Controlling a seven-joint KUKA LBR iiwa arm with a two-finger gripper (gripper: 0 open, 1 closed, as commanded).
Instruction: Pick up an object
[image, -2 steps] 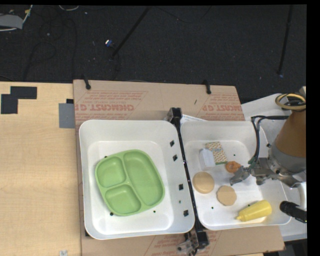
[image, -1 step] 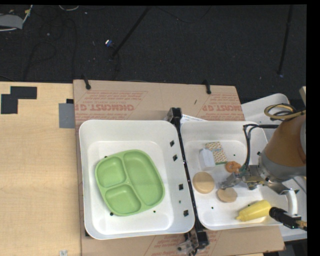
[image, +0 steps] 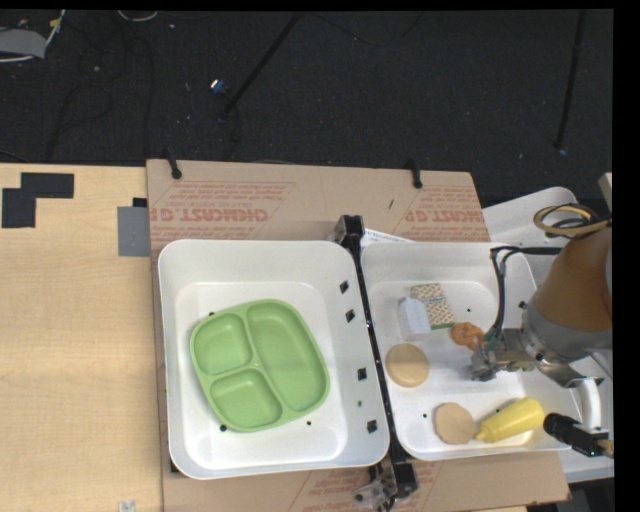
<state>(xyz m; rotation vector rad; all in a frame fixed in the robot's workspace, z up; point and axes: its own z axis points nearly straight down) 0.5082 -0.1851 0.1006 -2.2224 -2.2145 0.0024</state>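
Two white bins sit side by side. The gripper (image: 487, 362) is low in the right bin (image: 470, 275), too small and dark to read, so I cannot tell its state. Just beside it lies a small orange object (image: 466, 334). That bin also holds two tan discs (image: 407, 365), a yellow object (image: 512, 421) and a patterned packet (image: 431, 304). The left bin (image: 250, 265) holds a green divided plate (image: 260, 365).

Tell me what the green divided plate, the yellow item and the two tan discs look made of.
Green divided plate: likely moulded plastic, smooth, even colour, soft sheen. Yellow item: probably plastic or rubber toy, glossy highlight. Tan discs: matte, possibly wood or foam; too small to tell.
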